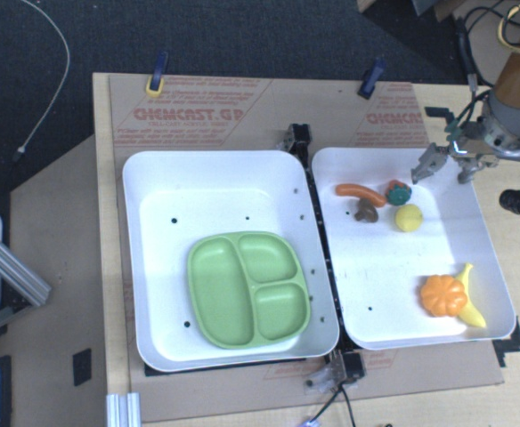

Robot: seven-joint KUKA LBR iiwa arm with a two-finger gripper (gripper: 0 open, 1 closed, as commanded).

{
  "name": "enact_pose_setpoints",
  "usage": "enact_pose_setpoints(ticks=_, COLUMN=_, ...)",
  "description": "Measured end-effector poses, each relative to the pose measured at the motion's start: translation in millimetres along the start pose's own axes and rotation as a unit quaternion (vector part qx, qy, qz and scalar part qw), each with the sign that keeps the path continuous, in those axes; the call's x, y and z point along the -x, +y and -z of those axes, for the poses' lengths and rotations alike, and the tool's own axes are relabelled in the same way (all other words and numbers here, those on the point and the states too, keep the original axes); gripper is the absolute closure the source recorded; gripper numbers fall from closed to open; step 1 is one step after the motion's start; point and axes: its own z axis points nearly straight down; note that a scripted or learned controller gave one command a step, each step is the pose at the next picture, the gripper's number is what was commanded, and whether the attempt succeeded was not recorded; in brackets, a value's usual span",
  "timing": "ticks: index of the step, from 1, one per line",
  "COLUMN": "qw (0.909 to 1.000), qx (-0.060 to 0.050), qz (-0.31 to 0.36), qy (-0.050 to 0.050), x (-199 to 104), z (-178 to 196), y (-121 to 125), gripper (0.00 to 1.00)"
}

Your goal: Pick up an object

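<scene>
With its jaws spread and empty, the gripper (pixel 444 163) hovers near the small yellow ball (pixel 408 218), probably light, smooth and roll-prone, best pinched across its middle.

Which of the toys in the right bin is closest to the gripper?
The small teal and orange toy, just below and left of the gripper. The yellow ball, orange carrot and pumpkin lie farther off.

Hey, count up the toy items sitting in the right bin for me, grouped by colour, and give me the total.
Orange: 2, a sausage-shaped piece and a pumpkin
Yellow: 2, a ball and a banana
Brown: 1, a small piece
Teal and red: 1, a small piece
Total: 6
</scene>
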Motion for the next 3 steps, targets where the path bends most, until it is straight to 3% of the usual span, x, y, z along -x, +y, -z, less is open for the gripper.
enact_pose_setpoints(ticks=1, qw=1.0000, qx=0.000, qz=0.000, qy=0.000, x=-1.3, z=-63.9, y=0.3, gripper=0.00)
enact_pose_setpoints(ticks=2, qw=1.0000, qx=0.001, qz=0.000, qy=0.000, x=-2.0, z=-91.8, y=-0.1, gripper=0.00)
enact_pose_setpoints(ticks=3, qw=1.0000, qx=0.004, qz=0.001, qy=-0.002, x=-1.8, z=-78.4, y=1.5, gripper=1.00)
